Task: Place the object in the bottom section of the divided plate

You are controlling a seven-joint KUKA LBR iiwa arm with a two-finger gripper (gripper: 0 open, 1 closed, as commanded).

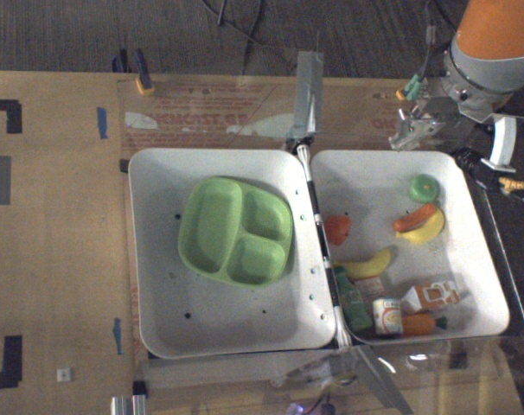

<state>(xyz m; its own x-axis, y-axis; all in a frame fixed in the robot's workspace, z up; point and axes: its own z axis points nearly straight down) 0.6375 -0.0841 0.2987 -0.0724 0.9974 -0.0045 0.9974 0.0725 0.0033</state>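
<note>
Both shallow white bins (158, 318) first: left holds green three-section plastic plate (236, 230), right holds the toy food, e.g. yellow plastic banana (369, 264), nothing chosen yet. End effector (415, 130) above right bin's far rim, grip state unreadable. Descend squarely on one isolated piece, clear of walls.

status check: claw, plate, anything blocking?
Claw above right bin's far edge, nothing seen in it. Green divided plate in left bin, sections bare. Toy food in right bin.
</note>
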